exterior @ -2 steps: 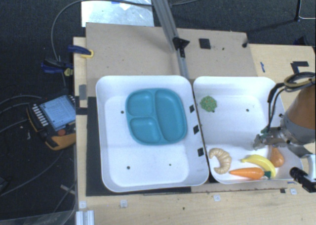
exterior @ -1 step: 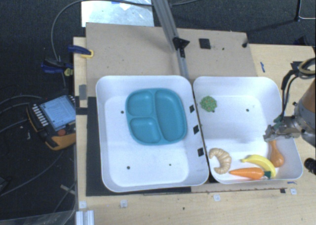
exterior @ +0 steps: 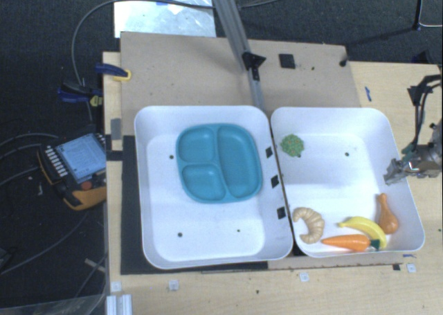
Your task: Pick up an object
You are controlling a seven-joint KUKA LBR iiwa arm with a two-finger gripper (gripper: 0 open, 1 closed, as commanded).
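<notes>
The right bin holds a green broccoli piece near its back left corner. Along its front lie a tan croissant, a yellow banana, an orange carrot and an orange drumstick-shaped piece. My gripper hangs over the right rim of this bin, just behind the drumstick-shaped piece and apart from it. Nothing shows in its grasp. A blue divided plate lies in the left bin.
A slanted grey pole crosses the back of the bench down to the bins' shared corner. Clamps and a handheld pendant lie off the bench at left. Cables run along the floor.
</notes>
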